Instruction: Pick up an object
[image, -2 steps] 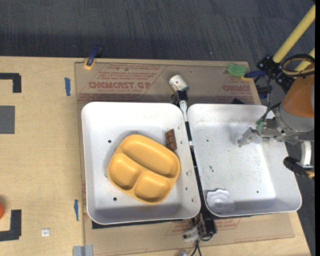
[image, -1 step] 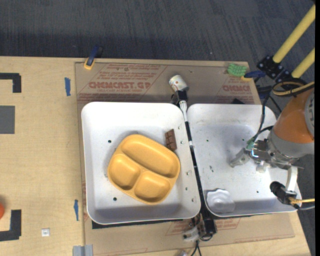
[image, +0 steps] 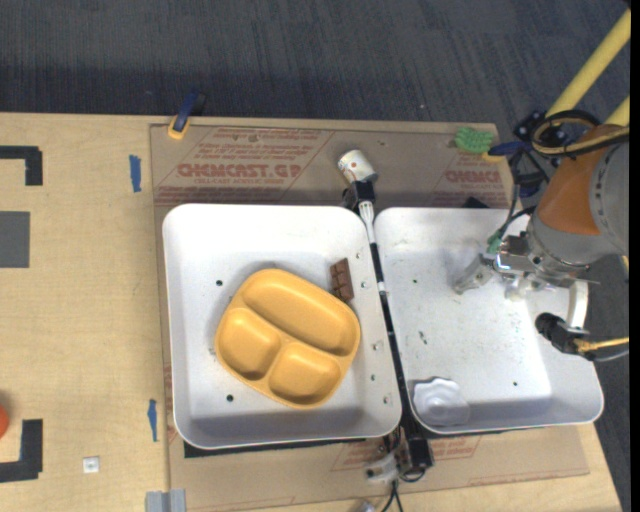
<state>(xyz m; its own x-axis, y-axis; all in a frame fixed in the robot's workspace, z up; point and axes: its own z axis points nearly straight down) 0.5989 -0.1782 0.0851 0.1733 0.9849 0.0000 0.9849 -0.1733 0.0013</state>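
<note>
Over the right bin's (image: 470, 330) far right corner we see the gripper (image: 500, 272) hanging from the grey arm (image: 585, 215); whether it is open we cannot tell, and we see nothing held in it. At that bin's near left corner lies a clear lid (image: 440, 402). Filling the middle of the left bin (image: 200, 250) sits a yellow tray (image: 288, 336), with a brown block (image: 342, 279) at its far right edge.
</note>
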